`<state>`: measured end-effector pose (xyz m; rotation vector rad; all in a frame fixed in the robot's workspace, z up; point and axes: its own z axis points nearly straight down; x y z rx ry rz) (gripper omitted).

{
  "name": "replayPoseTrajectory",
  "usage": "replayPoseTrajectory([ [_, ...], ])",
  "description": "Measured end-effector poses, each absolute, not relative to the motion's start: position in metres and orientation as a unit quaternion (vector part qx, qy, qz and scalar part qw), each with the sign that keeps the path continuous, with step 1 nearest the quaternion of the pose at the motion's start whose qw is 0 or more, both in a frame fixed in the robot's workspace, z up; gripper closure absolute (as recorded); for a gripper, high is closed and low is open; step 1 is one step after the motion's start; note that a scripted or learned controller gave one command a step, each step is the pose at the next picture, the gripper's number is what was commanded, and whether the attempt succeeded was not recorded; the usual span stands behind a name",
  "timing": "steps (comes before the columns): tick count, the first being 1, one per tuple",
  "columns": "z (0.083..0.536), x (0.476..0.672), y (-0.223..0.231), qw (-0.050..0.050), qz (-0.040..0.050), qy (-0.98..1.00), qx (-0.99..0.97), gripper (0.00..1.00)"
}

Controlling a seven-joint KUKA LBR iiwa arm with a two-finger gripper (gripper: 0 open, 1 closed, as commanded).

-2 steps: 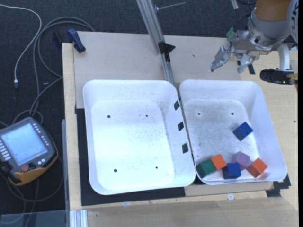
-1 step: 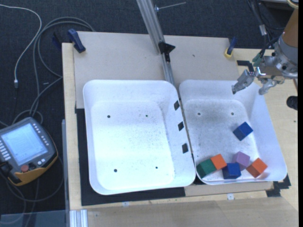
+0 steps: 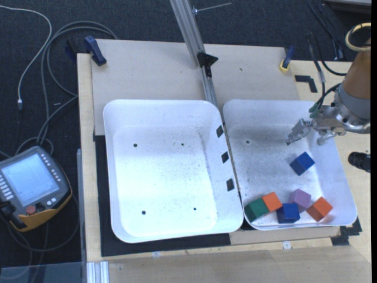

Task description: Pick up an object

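Over the right bin (image 3: 247, 122), the arm's tool (image 3: 306, 133) hangs seemingly parted, empty, above a blue cube (image 3: 302, 163).

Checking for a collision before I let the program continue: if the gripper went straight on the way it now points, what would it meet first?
The gripper points down and left over the right white bin. Straight on, it would probably meet the bin's bare floor first; the lone blue cube lies just off that line, though depth is unclear.

Blocks (image 3: 288, 206) crowd near edge—elsewhere seemingly open.
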<state>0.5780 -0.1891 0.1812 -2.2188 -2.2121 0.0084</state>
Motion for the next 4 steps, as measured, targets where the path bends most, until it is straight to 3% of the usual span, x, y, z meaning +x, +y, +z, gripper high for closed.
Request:
replayPoseTrajectory([
  [1,0.192,0.593,-0.164,-0.001,-0.0013,-0.708,-0.706,0.00],
  [2,0.095,0.566,-0.205,0.005,0.0029,-0.706,-0.708,0.00],
  [3,0.100,0.559,-0.206,0.002,0.0003,-0.707,-0.707,0.00],
  [4,0.111,0.561,-0.205,0.000,-0.0012,-0.707,-0.707,1.00],
])
